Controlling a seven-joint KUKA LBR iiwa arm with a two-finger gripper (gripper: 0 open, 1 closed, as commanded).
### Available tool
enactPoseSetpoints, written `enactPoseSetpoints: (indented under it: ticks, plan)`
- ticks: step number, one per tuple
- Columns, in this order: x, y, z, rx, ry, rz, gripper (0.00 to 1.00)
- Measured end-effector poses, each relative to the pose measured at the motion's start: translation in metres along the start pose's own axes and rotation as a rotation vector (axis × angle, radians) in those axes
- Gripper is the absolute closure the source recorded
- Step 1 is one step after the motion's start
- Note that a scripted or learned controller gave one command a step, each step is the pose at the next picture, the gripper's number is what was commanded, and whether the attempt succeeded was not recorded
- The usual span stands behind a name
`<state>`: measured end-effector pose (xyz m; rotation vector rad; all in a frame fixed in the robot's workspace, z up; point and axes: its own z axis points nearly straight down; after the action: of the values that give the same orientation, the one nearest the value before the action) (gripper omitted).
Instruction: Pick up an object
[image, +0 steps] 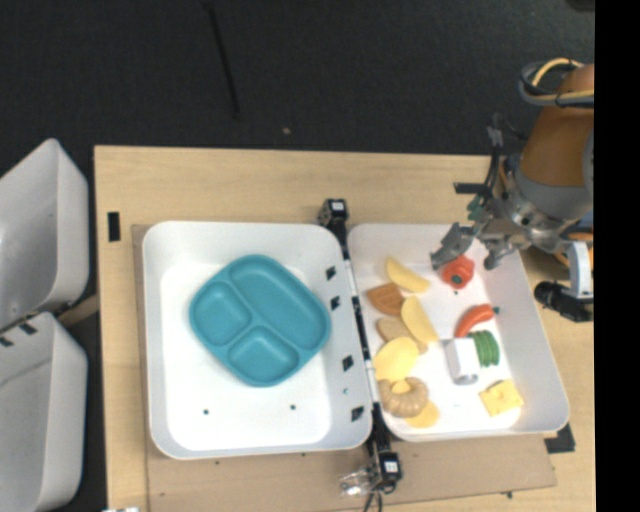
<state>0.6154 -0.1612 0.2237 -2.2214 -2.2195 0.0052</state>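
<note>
At the left of the bench, the left bin (160, 330) carried one item, a teal divided tray (260, 318), lying flat and turned at an angle, clear of the walls. I judged it a poor candidate: broad, low, with little for my two fingers to close on.

The right bin (545, 380) held the loose pieces, crowded toward its left wall and lower half. Along that side lay a brown piece (385, 297), a pale yellow piece (406, 276) above it, another yellow wedge (419, 322), a larger yellow lump (397, 357) and a tan ring-shaped piece (407, 395), several touching. Toward the middle lay a red strip (475, 319), a green ridged piece (486, 347) beside a grey block (461, 362), and a yellow cube (500, 398) near the lower right corner. The clustering left little room for fingers among them.

At the upper part of that bin lay a small red-orange object (457, 272), apart from the rest. My gripper (478, 247) stood low just above and beside it, my arm reaching in from the right. That object, standing alone, was the likely target. It sat near one dark finger (448, 246), but I could not confirm it lay between the two. Whether my fingers were parted or closed I cannot tell; the view was too cluttered there. In my judgement nothing had yet been lifted.
</note>
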Motion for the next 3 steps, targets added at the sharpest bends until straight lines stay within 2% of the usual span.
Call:
enactPoseSetpoints:
  ticks: [2, 3]
  plan:
    - [-0.004, 0.008, 0.124, -0.002, 0.000, 0.002, 0.00]
    - [-0.004, 0.009, 0.122, -0.004, 0.001, 0.004, 0.00]
